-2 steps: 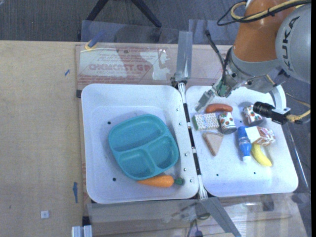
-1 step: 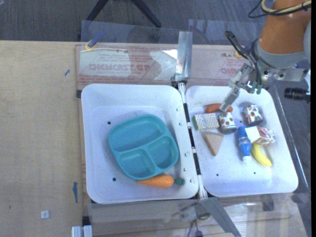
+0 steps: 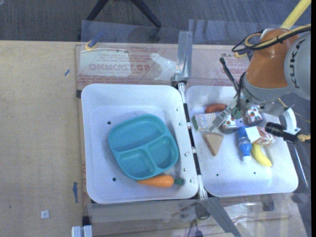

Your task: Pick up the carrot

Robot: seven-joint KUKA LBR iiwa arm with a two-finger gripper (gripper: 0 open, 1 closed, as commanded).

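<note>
While the arm reaches in from the right: scene seen from above at a slant.
Carrot (image 3: 157, 181): lies on its side in the left bin (image 3: 94, 132), at the near wall, leaf end toward the divider between the bins; it touches or lies just beside the near rim of the teal plate.
Teal plate (image 3: 143, 147): three-compartment plate, set askew in the middle of the left bin.
Open room, left bin: bare white floor to the left of and beyond the plate; the carrot is boxed between plate rim and near wall.
Gripper (image 3: 232, 117): low over the far-left part of the right bin (image 3: 247, 181), among the clutter, well apart from the carrot; whether it is open or closed cannot be told.
Arm (image 3: 269, 58): grey with an orange band, crossing the far right corner of the right bin.
Right bin contents: red sausage-like item (image 3: 215, 107), patterned packet (image 3: 206, 121), tan wedge (image 3: 214, 143), blue tube (image 3: 244, 143), banana (image 3: 261, 155), small carton (image 3: 264, 136).
Open room, right bin: near half is bare.
Hard to make out: items directly beneath the gripper are partly covered and cannot be named.
Bench (image 3: 34, 132): tan surface left of the bins.
</note>
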